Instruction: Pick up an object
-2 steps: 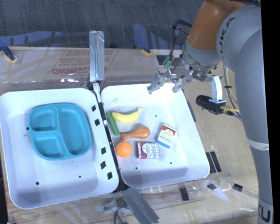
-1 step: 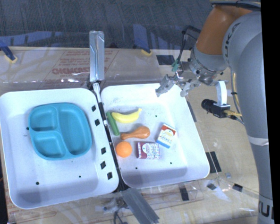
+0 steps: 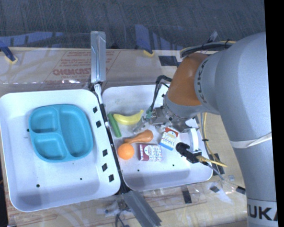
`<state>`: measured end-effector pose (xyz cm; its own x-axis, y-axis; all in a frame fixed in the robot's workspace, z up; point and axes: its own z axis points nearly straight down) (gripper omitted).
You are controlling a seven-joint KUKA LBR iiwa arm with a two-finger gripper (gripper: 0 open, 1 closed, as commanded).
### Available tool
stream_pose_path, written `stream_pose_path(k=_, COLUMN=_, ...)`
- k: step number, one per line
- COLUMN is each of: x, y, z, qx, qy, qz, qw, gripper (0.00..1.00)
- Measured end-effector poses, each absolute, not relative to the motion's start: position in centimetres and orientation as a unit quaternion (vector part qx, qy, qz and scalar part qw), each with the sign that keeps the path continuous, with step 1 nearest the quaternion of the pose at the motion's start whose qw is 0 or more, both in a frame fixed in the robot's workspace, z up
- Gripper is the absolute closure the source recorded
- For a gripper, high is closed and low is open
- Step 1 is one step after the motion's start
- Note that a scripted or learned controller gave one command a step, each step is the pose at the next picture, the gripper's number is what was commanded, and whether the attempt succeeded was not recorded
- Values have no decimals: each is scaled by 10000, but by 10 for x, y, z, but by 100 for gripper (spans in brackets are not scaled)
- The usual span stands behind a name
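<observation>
- Since the task names no particular object, every loose item counts as a candidate. All but one lie in the right bin, on the side from which the arm reaches in.
- Nearest marking: the letters "KUK" are legible on the arm's casing at the near right corner.
- Nearest row in the right bin: an orange and a red-and-white packet lie just beside each other on the bin floor. The packet's print is too small to read.
- Next row: a small carton with blue and red faces lies near a brown drumstick-shaped piece. The carton's wording is not legible.
- Further back: a banana lies beside a green stick, which lies close to the bin's left wall.
- The end effector sits low, just beside the banana's right tip, so the banana is judged the likeliest target. Contact cannot be confirmed and nothing is seen gripped. Whether the end effector is spread or pressed together cannot be told.
- Left bin: a blue divided plate lies flat, well apart from the end effector.
- Farthest: a clear sheet on the bench carries the reddish print "CHEMCAST". The smaller lines are unreadable.
</observation>
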<state>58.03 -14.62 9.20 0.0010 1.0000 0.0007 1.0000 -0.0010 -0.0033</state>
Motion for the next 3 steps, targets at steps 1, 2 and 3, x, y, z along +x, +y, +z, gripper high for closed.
stream_pose_path(k=1, x=571, y=-111, z=91, qx=-6313, qy=-7755, qz=9, qw=26, gripper=0)
stream_pose_path(k=2, x=571, y=-111, z=91, qx=-6314, qy=-7754, qz=10, qw=25, gripper=0)
stream_pose_path(k=3, x=571, y=-111, z=101, qx=-6297, qy=-7768, qz=13, qw=28, gripper=100)
